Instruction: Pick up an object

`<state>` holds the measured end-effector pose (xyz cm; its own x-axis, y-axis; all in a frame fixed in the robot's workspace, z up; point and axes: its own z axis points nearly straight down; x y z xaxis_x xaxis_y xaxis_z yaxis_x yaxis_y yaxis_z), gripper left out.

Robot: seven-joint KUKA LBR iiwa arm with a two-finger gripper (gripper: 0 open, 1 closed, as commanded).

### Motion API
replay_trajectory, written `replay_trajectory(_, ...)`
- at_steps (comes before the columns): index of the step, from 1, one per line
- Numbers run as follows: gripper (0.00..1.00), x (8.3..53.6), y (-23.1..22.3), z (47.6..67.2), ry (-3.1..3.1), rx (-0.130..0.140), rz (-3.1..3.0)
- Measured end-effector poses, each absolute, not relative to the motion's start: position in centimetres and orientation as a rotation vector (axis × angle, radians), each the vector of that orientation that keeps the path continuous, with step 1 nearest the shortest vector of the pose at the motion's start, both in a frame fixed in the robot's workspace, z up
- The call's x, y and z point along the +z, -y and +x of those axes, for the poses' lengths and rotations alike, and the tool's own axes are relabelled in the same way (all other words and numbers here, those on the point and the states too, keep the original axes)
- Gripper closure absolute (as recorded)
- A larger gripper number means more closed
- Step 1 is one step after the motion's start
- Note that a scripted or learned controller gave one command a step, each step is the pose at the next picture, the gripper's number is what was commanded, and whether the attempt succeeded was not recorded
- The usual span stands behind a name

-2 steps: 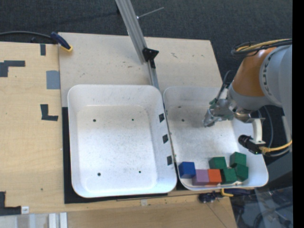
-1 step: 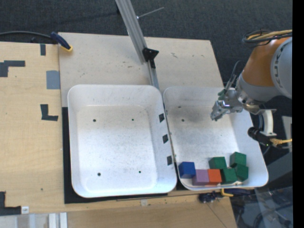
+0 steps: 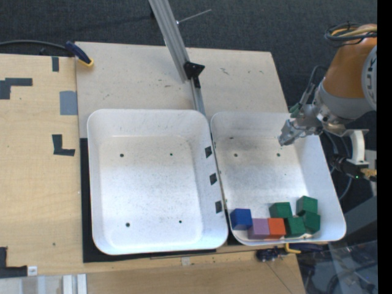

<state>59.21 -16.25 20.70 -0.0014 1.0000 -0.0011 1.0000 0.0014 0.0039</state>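
From above we see small matte blocks (image 3: 278, 220), cube-shaped in blue, purple, orange and green, huddled in the near corner of the smooth right bin (image 3: 318, 164). The fingers (image 3: 286, 137) hover over its far side, well apart from them; whether they are spread we cannot tell.

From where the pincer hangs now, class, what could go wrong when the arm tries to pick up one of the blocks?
1. The blocks are packed tight in the right bin's near corner: the blue block, purple block, orange block and green blocks touch, so fingers may find no gap.
2. They sit against the bin's wall, which the pincer might strike.
3. The pincer hangs over the far end, so a straight descent would probably meet bare floor.
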Motion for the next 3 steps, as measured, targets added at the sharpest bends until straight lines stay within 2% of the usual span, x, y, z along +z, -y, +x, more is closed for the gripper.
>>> replay_trajectory(2,1.00,23.3,5.6,56.3,-2.231,0.002,2.216)
replay_trajectory(3,1.00,23.1,1.3,55.4,-2.230,-0.002,2.217)
